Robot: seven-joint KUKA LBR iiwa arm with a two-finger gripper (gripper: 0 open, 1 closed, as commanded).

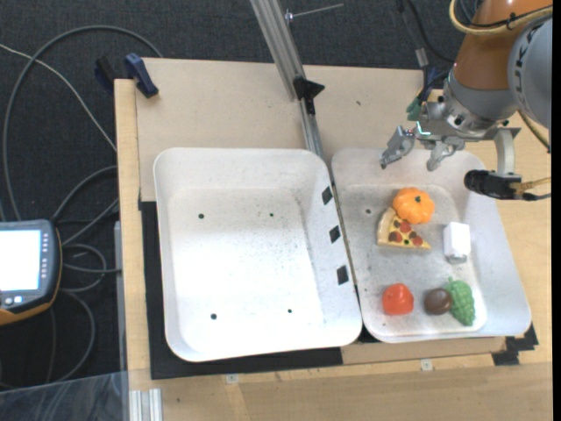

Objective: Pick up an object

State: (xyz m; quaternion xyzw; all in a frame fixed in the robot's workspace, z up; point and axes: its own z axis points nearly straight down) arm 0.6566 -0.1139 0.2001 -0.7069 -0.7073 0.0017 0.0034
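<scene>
The right bin [368,178] holds an orange pumpkin [413,205], a pizza slice [401,231], a white block [457,239], a red tomato [397,299], a brown ball [437,301] and a green broccoli piece [461,301]. My gripper [415,150] hangs over the bin's far edge, above and behind the pumpkin. Its two fingers stand apart and open, with nothing between them.
The left bin [175,182] lies beside the right one. A metal pole [280,42] slants up from between the bins at the back. The bench's far part [219,103] is bare wood. Cables and a pendant screen [22,266] lie off the bench to the left.
</scene>
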